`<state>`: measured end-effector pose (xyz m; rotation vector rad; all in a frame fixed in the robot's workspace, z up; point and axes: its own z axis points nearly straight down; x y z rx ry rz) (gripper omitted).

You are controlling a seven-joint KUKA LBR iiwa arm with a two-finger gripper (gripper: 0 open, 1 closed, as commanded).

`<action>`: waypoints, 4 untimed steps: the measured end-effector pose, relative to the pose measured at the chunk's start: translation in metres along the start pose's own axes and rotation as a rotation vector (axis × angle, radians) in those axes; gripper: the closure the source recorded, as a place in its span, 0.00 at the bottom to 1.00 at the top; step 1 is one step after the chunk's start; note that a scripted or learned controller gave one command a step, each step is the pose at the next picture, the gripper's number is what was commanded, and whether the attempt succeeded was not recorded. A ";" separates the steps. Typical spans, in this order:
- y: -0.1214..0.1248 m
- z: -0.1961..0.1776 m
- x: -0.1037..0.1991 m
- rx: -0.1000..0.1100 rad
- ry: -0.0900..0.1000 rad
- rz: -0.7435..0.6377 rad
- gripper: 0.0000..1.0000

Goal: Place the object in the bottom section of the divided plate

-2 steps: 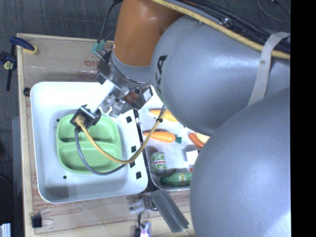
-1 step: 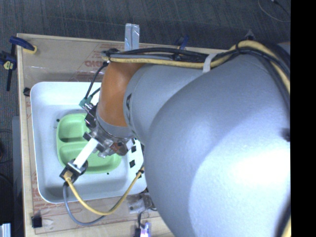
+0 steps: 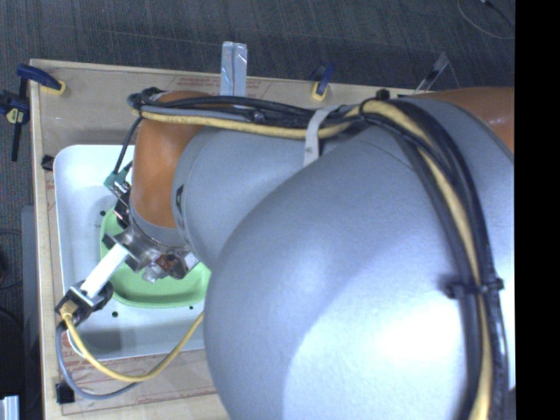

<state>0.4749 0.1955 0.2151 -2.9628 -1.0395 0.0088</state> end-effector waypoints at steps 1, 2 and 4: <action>-0.002 -0.009 0.001 0.004 -0.004 -0.009 1.00; -0.018 0.049 0.014 0.001 -0.003 -0.356 1.00; 0.036 0.025 -0.029 0.001 -0.002 -0.500 1.00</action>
